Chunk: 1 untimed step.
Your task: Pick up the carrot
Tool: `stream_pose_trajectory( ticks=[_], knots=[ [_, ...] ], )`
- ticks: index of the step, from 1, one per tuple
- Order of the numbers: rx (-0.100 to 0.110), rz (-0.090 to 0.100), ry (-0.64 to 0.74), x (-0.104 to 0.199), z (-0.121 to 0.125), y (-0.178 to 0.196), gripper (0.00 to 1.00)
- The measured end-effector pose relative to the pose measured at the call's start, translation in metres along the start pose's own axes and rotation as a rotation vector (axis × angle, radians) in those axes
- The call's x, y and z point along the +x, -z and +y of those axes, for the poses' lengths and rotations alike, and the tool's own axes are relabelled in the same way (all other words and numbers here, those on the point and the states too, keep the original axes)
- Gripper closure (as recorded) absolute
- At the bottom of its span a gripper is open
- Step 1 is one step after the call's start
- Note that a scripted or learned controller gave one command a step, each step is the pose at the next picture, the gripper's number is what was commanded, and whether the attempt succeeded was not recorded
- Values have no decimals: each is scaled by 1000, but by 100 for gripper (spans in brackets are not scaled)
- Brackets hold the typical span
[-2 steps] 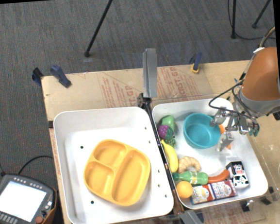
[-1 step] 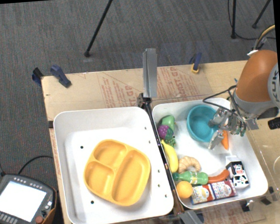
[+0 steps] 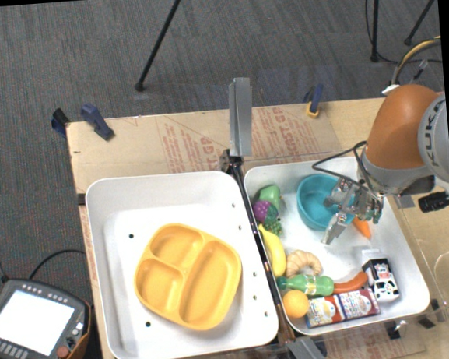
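A small orange carrot lies in the right bin, just right of the blue bowl. My gripper hangs over that spot, at the bowl's right rim. Its fingers stand apart, so it is open. One grey finger points down-left towards the bin floor. The carrot pokes out beside the other finger, and its upper end is hidden under the gripper. I see nothing clamped between the fingers.
The right bin also holds purple grapes, a green pear, a banana, a beige pastry, a green bottle, an orange fruit, a red-orange pepper, a food packet and a toy car. A yellow divided plate lies in the left bin.
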<state>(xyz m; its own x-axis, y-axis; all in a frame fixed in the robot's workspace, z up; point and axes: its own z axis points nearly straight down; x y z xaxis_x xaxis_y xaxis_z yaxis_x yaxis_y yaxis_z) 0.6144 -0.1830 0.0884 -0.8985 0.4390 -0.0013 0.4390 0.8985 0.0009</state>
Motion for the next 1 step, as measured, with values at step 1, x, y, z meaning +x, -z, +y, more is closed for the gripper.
stream_pose_trajectory(
  ticks=[1],
  knots=[
    [1,1,-18,37,-28,-1,0]
  ],
)
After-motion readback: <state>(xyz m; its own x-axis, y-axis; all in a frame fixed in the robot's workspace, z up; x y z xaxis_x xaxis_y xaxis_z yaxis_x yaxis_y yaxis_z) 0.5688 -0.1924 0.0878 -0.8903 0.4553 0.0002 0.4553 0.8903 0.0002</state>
